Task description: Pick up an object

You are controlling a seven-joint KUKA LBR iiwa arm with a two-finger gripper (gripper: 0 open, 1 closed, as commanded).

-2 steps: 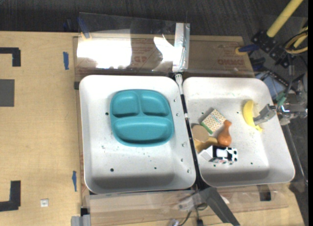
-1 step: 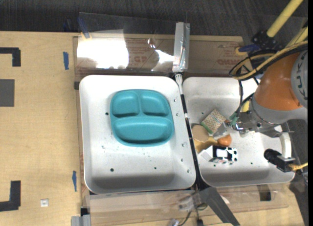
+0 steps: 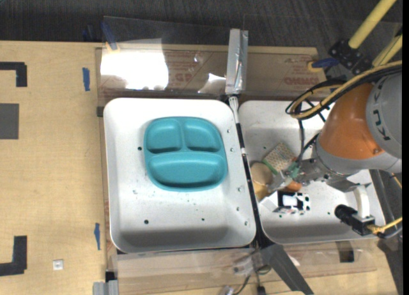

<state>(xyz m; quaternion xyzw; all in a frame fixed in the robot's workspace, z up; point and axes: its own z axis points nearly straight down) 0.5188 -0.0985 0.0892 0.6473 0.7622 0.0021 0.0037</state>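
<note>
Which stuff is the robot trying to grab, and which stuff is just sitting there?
For the job:
- the gripper, down in the right bin
- the small pile of objects under it: a speckled tan piece, a pale round thing

Just lying about:
- the teal divided tray in the left bin
- blue tape marks on the bench
</note>
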